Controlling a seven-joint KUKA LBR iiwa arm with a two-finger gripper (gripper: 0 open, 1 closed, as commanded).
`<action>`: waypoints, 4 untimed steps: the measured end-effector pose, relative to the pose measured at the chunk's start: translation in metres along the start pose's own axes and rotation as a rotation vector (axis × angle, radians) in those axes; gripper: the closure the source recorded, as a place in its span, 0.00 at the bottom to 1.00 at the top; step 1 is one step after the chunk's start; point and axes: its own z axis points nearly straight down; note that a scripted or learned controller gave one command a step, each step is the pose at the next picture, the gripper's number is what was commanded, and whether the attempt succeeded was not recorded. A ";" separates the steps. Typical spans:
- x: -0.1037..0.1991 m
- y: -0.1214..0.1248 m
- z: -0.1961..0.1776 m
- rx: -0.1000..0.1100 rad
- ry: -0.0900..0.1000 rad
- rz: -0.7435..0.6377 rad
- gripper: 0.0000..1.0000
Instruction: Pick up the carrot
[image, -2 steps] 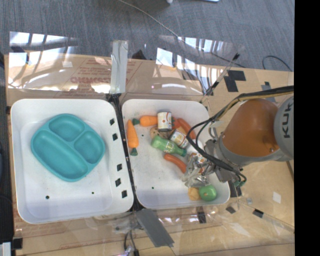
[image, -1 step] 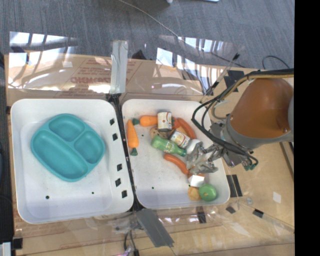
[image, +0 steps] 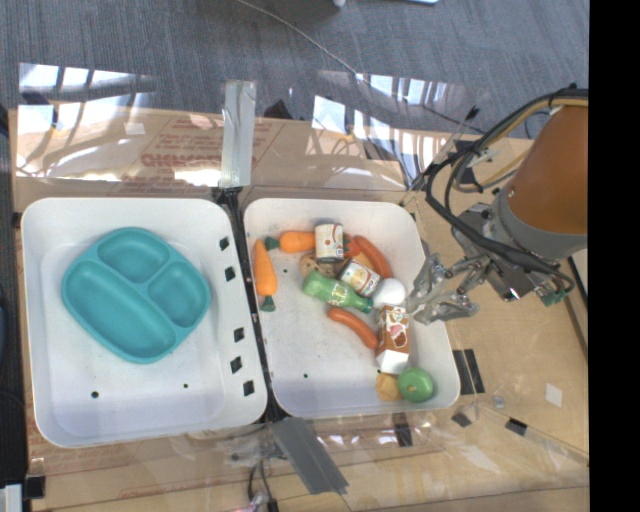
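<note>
The carrot (image: 264, 272) is orange with a green stub at its near end. It lies lengthwise against the left wall of the right bin (image: 300, 385), apart from the other items. My gripper (image: 433, 294) hangs over the right rim of that bin, beside a white egg (image: 390, 292) and far to the right of the carrot. Nothing shows in its grasp. The grey wrist with the orange band (image: 556, 170) rises behind it at the right.
In the right bin lie a small orange piece (image: 296, 241), two cans (image: 329, 241), a green bottle (image: 335, 293), two red sausages (image: 352, 325), a sauce bottle (image: 393, 340) and a green apple (image: 416, 384). The left bin holds a teal divided plate (image: 135, 293).
</note>
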 end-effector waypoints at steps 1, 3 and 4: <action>-0.001 0.000 -0.008 -0.002 0.001 -0.002 1.00; -0.046 -0.052 -0.095 -0.005 0.001 -0.570 1.00; -0.113 -0.086 -0.074 -0.011 0.002 -0.706 1.00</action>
